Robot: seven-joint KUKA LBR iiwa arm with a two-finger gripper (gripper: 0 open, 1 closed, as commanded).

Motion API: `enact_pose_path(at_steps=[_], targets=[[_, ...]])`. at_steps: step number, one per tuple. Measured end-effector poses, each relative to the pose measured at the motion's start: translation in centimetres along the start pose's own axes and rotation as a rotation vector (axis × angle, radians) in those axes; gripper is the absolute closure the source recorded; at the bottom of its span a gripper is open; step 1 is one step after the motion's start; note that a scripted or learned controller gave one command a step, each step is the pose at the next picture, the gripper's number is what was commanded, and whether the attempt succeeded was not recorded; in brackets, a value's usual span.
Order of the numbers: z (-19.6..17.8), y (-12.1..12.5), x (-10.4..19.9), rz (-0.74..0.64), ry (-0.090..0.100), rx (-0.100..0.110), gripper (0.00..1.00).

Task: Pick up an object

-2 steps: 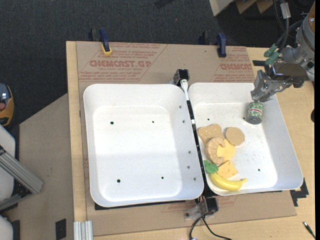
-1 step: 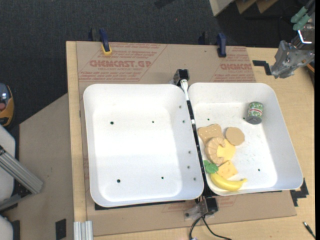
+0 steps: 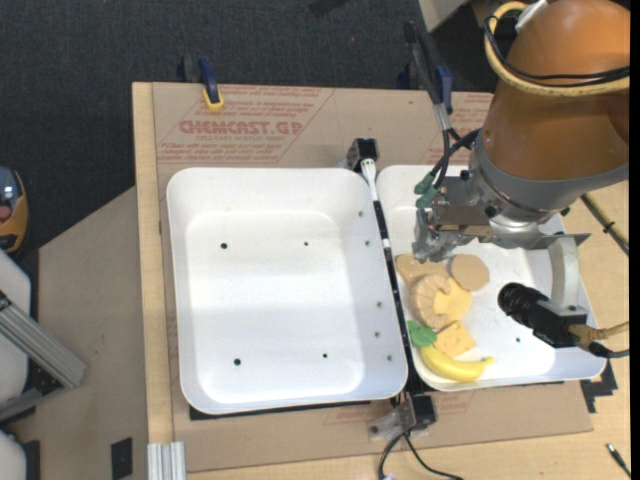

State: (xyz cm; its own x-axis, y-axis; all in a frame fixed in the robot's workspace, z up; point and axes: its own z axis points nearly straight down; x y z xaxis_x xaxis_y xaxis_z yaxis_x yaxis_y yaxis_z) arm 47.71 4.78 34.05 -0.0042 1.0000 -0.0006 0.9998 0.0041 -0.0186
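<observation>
Gripper, mostly hidden beneath the wrist, grip impossible to tell, stood over the right bin, which held a banana, a tan disc and pale food pieces.

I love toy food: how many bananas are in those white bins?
1. The banana lies at the near edge of the right bin, below the tan pieces. The arm covers part of that bin, so another could be hidden.

Dark carpet surrounds the brown board-topped bench.
</observation>
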Motion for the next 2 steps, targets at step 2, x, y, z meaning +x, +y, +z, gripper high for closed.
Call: enact_pose_path(at_steps=[2], targets=[[-19.4, 3.7, 5.7, -0.001, 0.006, -0.038, 1.00]])
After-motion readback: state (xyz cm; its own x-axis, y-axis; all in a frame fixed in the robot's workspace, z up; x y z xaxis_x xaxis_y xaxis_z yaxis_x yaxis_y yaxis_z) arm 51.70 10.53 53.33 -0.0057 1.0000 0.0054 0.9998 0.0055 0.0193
